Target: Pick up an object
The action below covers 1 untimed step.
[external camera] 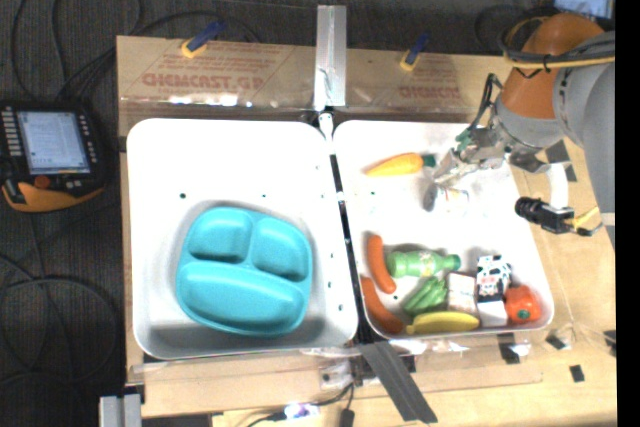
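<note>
A handheld control pendant [48,153] with a lit screen lies on dark carpet, left of the two white bins. The left bin [160,155] is smooth moulded plastic and holds one glossy turquoise plate [243,267] with three compartments. The right bin [470,235] holds one orange toy carrot [396,165] near its far rim; along its near rim sit two reddish sausages [378,261], a green bottle [423,264], a green pepper [424,295], one yellow banana [444,322], a cow-patterned carton [490,277] and a red tomato [522,305]. Just right of the carrot, the metal gripper [448,177] hangs low over bare bin floor, its jaws spread apart with nothing between them.
</note>
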{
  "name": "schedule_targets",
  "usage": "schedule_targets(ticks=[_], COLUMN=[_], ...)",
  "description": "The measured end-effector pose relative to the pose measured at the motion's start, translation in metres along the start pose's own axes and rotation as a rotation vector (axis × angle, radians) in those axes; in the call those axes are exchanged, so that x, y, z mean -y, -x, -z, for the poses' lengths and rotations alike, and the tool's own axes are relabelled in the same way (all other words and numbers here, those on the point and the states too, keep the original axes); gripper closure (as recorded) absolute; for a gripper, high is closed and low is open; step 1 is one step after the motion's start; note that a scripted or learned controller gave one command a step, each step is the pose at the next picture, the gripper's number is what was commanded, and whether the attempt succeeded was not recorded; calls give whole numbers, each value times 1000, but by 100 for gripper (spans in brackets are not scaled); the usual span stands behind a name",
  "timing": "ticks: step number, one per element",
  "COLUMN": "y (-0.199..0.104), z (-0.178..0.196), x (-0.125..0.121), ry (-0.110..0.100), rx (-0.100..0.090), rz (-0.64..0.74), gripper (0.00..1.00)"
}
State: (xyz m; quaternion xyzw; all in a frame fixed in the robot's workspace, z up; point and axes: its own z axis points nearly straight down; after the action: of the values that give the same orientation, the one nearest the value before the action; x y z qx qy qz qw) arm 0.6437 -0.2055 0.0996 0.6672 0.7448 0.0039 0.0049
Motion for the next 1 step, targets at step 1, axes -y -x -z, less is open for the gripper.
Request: schedule_targets(ticks=[1], y=[-13], z=[-7], x=[63], ry=[0], rx=[4], rz=[90], gripper=[100])
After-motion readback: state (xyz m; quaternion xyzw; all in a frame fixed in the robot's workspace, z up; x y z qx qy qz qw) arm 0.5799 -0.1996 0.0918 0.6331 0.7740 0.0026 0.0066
